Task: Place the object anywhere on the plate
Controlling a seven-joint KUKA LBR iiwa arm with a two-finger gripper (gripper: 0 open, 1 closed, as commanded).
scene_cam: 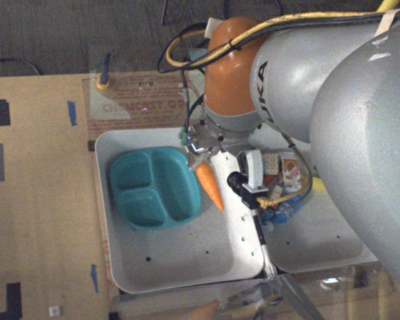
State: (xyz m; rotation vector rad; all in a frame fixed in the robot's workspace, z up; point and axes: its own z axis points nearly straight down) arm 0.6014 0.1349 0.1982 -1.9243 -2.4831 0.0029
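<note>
Overhead view of the bench. Two white bins are seen side by side: the left bin and the right bin. A teal plate, divided into three compartments, is laid flat in the upper half of the left bin, with its compartments bare. The arm, marked by its orange band, is extended from the right across the right bin, and the gripper is positioned at the plate's upper right corner. The fingers are clenched on the thick end of a carrot. The carrot is hung at a slant just beside the plate's right rim, its thick end at that rim and its tip directed away from the plate, over the bare bin floor near the wall shared by the two bins. Whether the carrot is touching the plate cannot be told. In the right bin, printed packets and a blue item are partly covered by the arm. The brown bench top around the bins is marked with strips of blue tape.
</note>
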